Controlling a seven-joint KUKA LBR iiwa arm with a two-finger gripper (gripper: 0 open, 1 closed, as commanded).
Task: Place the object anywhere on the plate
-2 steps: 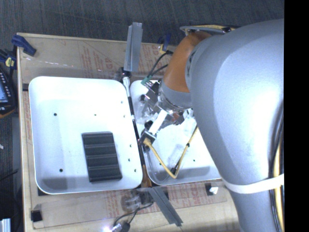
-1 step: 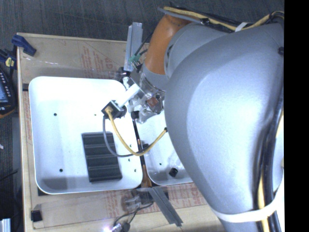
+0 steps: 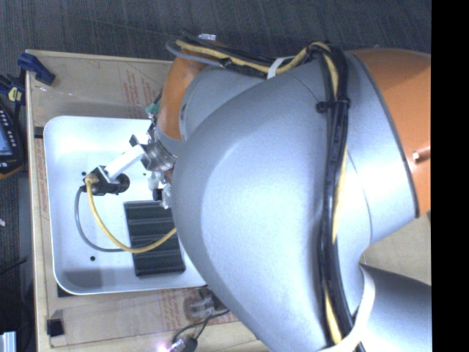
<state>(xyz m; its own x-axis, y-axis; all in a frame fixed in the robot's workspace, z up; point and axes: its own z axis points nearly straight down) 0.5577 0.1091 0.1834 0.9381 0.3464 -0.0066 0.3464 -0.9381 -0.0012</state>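
Note:
A flat black ribbed rectangle (image 3: 154, 237) lies in the left white bin (image 3: 62, 134), toward its near side. My gripper (image 3: 158, 183) hangs over the bin's right part, just above the rectangle's far right corner. The grey arm (image 3: 293, 196) hides most of it. Nothing can be seen held in it.
The bulky arm with its orange band (image 3: 396, 116) covers the right half of the bench and the right bin. A blue clamp (image 3: 35, 66) sits on the bench's far left corner. A dark device (image 3: 7, 134) lies beyond the left edge. A small dark speck (image 3: 93, 258) rests on the bin floor.

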